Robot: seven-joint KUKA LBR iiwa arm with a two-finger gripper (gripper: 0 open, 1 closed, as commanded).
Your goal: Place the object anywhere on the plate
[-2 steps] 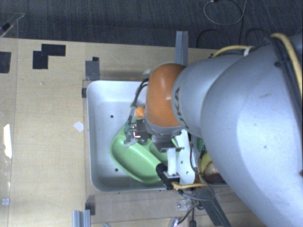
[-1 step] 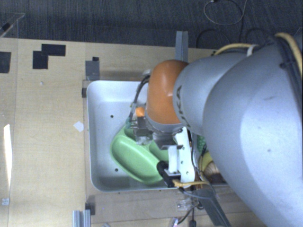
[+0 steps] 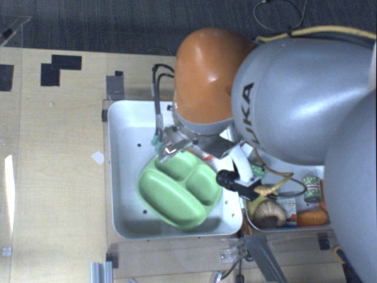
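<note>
A light green plate (image 3: 177, 190) with divided compartments lies in the left white bin (image 3: 123, 158), toward its front right. My arm reaches in from the right, its orange band and grey body covering the back of that bin. The gripper (image 3: 169, 147) hangs just above the plate's back edge, mostly hidden under the wrist. I cannot see any object between its tips or on the plate.
The right bin (image 3: 288, 224) holds several small items: a brownish round thing (image 3: 270, 212), an orange piece (image 3: 312, 217) and a small green-labelled can (image 3: 311, 188). The wooden bench (image 3: 53, 175) spreads to the left of the bins.
</note>
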